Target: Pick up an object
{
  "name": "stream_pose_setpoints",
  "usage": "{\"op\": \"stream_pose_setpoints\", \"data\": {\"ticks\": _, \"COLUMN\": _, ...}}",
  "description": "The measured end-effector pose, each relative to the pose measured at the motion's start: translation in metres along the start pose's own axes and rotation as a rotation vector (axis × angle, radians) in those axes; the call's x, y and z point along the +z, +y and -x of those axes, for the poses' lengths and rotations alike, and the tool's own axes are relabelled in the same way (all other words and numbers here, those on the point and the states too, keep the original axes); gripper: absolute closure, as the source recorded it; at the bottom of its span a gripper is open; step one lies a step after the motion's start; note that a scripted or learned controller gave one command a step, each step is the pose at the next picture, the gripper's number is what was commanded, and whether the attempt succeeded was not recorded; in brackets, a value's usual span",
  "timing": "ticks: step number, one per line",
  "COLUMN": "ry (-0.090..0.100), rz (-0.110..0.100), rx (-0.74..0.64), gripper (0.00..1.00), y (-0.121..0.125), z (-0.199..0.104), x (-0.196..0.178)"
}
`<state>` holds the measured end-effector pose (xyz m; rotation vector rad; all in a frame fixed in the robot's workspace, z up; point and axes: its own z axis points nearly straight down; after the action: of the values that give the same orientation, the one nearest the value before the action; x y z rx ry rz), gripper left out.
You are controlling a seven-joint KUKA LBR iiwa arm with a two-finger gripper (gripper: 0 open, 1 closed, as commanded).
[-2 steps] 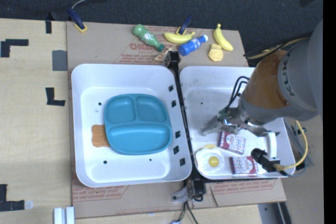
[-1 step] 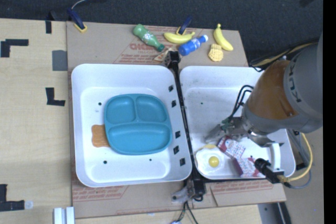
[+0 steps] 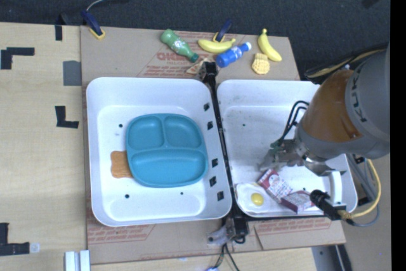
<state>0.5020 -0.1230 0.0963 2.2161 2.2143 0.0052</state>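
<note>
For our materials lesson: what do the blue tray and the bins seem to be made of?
The blue tray looks like moulded plastic, matte: even colour, rounded compartments. The left bin and right bin look like white plastic, probably, with smooth, rounded rims.

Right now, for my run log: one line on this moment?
arm: over right bin | gripper: above red packet | grasp: unconfirmed | left bin: blue tray

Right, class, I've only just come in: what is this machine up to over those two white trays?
A grey and orange robot arm reaches from the right into the right bin, its pincer low over a red and white packet. A toy fried egg lies nearby. Nothing looks lifted yet. The left bin holds a blue divided plate partly covering an orange piece. Toy bananas and bottles sit on the cardboard behind.
</note>
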Motion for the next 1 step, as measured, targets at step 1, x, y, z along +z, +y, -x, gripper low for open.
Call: {"op": "stream_pose_setpoints", "data": {"ticks": 1, "ry": 0.004, "rz": -0.008, "rx": -0.002, "gripper": 1.00, "y": -0.0061, "z": -0.0319, "x": -0.0884}}
